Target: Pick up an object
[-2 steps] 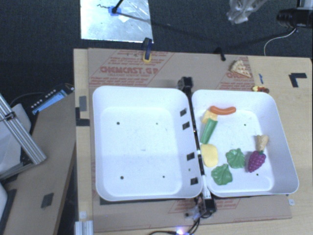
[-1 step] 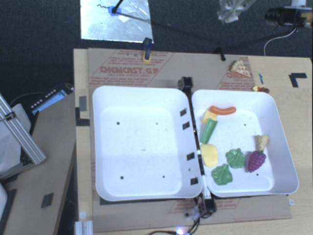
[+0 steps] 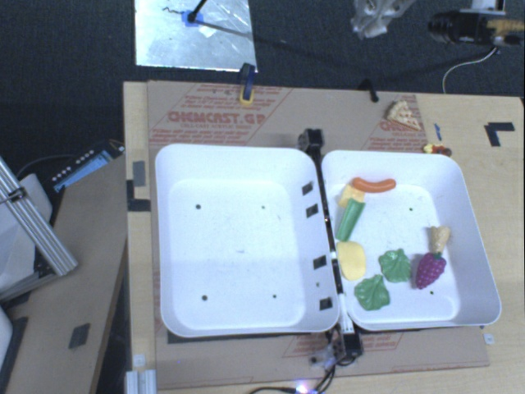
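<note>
Seven toys crowd the right bin [image 3: 467, 220], the end effector [image 3: 379, 11] hanging far above (finger state: cannot tell). Descending between green pepper [image 3: 350, 217] and lemon [image 3: 352, 260] risks nudging both, gripping neither.

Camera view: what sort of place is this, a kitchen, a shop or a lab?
Most likely a robotics lab bench: two shallow white plastic bins clipped side by side on a brown board, toy plastic food like a purple grape bunch, and a grey robot gripper overhead.
</note>
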